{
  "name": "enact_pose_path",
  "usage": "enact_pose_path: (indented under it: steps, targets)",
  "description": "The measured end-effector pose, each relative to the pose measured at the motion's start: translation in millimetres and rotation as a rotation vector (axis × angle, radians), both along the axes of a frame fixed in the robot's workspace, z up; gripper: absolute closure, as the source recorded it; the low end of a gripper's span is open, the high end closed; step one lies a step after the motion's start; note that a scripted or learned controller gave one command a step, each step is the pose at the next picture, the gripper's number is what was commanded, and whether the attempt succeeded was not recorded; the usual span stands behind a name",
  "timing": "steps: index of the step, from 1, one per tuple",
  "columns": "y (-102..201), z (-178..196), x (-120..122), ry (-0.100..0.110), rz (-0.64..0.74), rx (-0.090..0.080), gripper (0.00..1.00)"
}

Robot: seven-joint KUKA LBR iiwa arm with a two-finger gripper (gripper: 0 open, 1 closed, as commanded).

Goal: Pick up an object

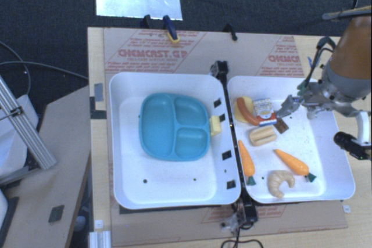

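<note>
— Claw [283, 117] sits low in the right bin [343, 177], near the bread roll [262, 135]; I can't tell its state.

— So nothing's lifted yet?

— Seemingly not. Carrots [292, 162], croissant [280, 180] lie there (blue tray [174, 126] fills the left bin [125, 183]).

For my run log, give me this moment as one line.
task: pick up an object | gripper: over right bin, beside bread roll | held: nothing seen | left bin: blue tray
</note>
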State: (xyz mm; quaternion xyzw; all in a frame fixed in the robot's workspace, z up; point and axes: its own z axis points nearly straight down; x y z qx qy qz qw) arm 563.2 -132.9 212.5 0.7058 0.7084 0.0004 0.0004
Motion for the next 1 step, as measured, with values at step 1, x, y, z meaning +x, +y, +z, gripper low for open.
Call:
enact_pose_path:
  steps: [1]
  targets:
    - [42.5,-57.2,11.9,0.003,0.005,0.002,0.00]
